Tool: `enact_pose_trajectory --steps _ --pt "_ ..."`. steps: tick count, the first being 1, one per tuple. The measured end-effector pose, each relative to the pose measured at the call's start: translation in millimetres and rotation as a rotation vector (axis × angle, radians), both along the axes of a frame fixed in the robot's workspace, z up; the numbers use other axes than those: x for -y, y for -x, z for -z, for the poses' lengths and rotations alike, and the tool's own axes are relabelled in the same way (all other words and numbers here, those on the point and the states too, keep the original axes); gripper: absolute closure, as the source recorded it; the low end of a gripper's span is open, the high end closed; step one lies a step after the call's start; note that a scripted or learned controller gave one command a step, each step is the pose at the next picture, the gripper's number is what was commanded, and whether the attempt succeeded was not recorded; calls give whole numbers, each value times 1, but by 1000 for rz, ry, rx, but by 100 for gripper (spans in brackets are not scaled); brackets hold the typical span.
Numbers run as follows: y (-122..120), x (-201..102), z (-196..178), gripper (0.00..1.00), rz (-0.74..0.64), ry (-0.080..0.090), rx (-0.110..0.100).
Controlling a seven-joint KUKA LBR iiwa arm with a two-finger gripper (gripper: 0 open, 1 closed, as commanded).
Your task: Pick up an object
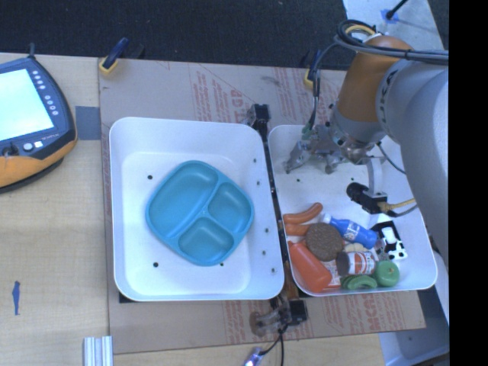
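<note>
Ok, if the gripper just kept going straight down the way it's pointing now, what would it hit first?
Probably the bare white floor at the upper end of the right bin. The gripper hangs there, and the toy pile, hot dog nearest, lies further toward the bin's lower end. Height is hard to judge.

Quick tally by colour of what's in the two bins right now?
Blue: 2, divided plate, small bottle
Orange/red: 2, hot dog, wedge
Brown: 2, patty, can
Green: 2, ring, ball
Black-and-white: 1, cow toy
Total: 9
</note>
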State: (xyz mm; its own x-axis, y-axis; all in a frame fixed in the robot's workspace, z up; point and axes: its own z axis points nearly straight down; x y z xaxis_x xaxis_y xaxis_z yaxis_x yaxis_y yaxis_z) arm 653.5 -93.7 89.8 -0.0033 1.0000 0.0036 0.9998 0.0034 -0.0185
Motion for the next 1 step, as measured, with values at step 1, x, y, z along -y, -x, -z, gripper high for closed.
enact_pose_trajectory --steps 1 --pt "0 1 -10 100 -3 0 -4"
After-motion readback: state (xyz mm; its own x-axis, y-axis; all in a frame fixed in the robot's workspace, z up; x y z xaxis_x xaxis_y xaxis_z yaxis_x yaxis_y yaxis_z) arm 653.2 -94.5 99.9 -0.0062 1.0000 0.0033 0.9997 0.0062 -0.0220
